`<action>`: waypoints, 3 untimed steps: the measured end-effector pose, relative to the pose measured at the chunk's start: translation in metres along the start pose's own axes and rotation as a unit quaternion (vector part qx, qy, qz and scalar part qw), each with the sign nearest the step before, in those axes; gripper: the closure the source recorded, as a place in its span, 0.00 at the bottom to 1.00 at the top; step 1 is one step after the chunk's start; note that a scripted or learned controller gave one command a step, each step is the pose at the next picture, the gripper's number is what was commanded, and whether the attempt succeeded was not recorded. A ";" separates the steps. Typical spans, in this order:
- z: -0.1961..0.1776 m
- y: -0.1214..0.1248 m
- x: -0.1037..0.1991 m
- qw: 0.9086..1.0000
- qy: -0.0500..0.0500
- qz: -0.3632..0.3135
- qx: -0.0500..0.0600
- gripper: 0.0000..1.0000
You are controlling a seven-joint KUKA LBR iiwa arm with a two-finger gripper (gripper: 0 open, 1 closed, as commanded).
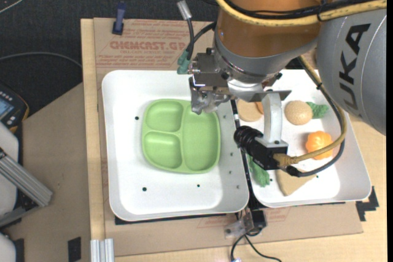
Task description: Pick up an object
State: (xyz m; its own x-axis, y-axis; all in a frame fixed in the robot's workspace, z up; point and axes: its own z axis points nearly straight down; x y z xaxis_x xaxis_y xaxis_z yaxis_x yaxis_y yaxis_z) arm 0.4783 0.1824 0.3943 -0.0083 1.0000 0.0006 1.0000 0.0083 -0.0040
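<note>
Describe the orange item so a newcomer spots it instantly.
Start at the right-hand white bin. Near its right side, below the tan round ball, sits the orange fruit. It is the one bright orange piece among tan and green neighbours.

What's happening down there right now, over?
Gripper low over left bin, at green divided plastic tray upper right rim. Nothing seen held. Small toy foods sit in right bin. Arm's bulk blocks much.

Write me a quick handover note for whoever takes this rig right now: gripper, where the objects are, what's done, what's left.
Gripper: low over the left bin, at the top right edge of the green divided plate; nothing visibly held.
Right bin: orange fruit, tan round item, tan wedge, partly hidden by the arm.
Done: no pick visible.
Left: grasp one object and lift it.
</note>
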 end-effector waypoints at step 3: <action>-0.077 0.001 -0.111 1.000 0.002 0.004 -0.013 1.00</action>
State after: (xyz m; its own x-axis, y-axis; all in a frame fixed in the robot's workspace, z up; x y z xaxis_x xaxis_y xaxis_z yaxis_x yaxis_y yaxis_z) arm 0.4806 0.0714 0.4714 0.0001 1.0000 0.0041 0.9998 -0.0002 0.0211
